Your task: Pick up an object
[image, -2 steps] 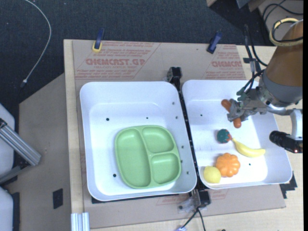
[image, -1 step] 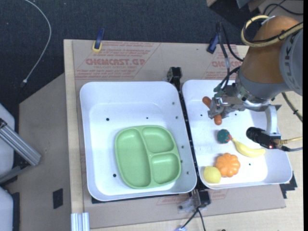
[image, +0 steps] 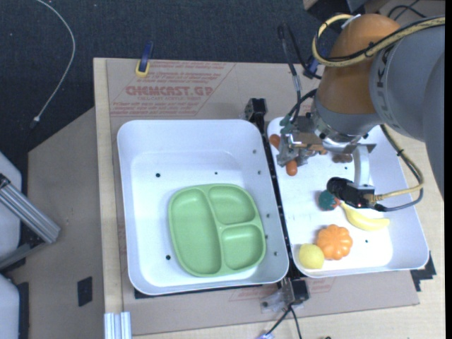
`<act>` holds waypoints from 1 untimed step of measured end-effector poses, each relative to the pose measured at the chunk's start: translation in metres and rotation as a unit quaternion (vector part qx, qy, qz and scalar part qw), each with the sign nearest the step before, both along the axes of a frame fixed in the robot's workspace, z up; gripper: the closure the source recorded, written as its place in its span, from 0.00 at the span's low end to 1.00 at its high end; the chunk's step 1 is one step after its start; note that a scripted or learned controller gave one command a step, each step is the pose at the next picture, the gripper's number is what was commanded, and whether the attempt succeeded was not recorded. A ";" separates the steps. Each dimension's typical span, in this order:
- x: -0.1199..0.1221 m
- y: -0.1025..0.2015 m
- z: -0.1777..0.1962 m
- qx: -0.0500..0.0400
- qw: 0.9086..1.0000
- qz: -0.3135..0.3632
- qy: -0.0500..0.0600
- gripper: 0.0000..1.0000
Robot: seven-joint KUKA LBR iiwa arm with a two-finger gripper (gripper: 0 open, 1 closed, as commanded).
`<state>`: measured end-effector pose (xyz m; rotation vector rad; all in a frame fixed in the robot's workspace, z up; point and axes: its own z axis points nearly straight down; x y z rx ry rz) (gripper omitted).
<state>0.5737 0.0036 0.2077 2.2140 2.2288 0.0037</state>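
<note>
The grey arm with its orange wrist band reaches in from the right, its two-finger gripper (image: pixel 293 154) pointing down.

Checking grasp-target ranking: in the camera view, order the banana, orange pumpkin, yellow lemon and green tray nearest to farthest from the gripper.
From the gripper:
1. Banana, right bin, lower right of it.
2. Orange pumpkin, right bin's near end.
3. Yellow lemon and green tray in the left bin: too close to call.
</note>
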 end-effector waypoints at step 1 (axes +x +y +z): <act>0.012 0.045 -0.001 0.000 1.000 0.000 0.000 1.00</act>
